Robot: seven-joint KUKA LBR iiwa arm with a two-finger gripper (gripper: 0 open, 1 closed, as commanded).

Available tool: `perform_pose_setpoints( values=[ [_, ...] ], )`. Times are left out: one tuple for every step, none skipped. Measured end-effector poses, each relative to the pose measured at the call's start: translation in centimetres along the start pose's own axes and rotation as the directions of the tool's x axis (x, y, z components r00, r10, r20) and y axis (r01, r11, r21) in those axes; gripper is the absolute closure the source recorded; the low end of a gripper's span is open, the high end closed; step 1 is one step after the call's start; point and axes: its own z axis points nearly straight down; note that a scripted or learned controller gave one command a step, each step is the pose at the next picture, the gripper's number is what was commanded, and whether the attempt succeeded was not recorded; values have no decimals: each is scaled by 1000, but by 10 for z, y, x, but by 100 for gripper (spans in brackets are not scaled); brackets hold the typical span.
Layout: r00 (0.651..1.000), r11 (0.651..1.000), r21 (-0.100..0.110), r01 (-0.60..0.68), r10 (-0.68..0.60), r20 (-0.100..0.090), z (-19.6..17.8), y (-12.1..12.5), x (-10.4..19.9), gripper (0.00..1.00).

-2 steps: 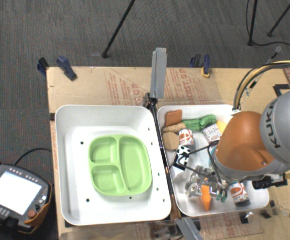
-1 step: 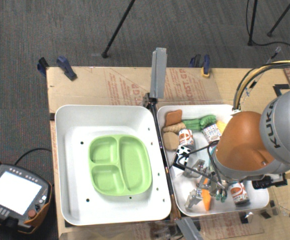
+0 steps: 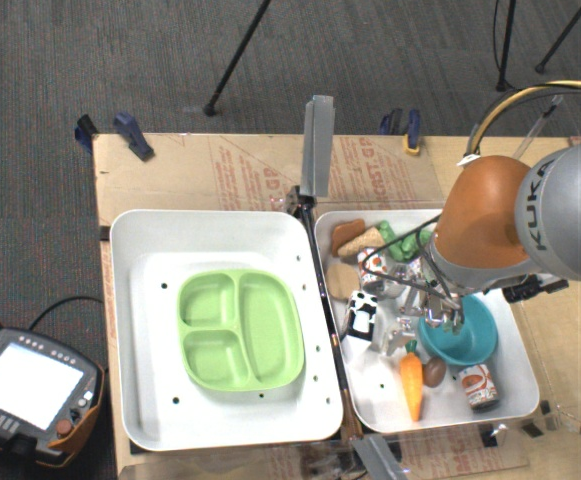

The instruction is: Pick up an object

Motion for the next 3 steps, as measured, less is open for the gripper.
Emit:
perform_pose_setpoints(
  values=[
    [998,998,1,-66,66,-4,1,-55,85,0],
    [998,998,-3,-66,66,2,0,20,23,0],
    [970,976,34,-215,217,-106,2,28,-33,0]
  ],
)
